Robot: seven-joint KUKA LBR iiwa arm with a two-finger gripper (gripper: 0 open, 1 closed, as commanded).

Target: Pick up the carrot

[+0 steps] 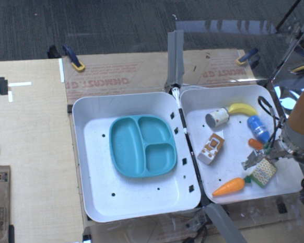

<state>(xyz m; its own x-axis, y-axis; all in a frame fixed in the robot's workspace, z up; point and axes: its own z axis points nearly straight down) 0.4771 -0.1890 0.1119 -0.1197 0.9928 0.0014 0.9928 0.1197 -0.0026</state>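
the carrot (229,186) lies unlifted in the right bin (229,99), just left of the gripper (251,160), whose state i cannot tell.

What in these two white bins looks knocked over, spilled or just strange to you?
Nothing is spilled or broken. The small cup lies on its side by the banana, and the right bin's items are scattered loosely, carrot near the front rim. The teal divided plate sits slightly askew in the left bin.
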